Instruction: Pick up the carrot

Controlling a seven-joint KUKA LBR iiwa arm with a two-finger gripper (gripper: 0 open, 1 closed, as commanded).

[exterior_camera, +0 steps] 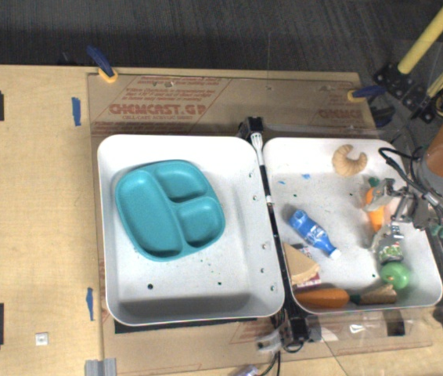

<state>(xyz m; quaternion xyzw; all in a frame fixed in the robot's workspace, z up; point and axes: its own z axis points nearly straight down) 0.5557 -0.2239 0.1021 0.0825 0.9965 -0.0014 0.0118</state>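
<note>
Camera view: carrot (374, 210) lies right of centre in the right bin (315, 157), just beside the gripper (397, 212). Finger state: cannot tell. Recommend centring over the carrot before closing.

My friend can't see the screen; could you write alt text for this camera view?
A robot gripper hangs over the right-hand bin beside a small carrot; that bin also holds a croissant, blue bottle, green apple and hot dog. The left bin holds a teal divided plate.
</note>
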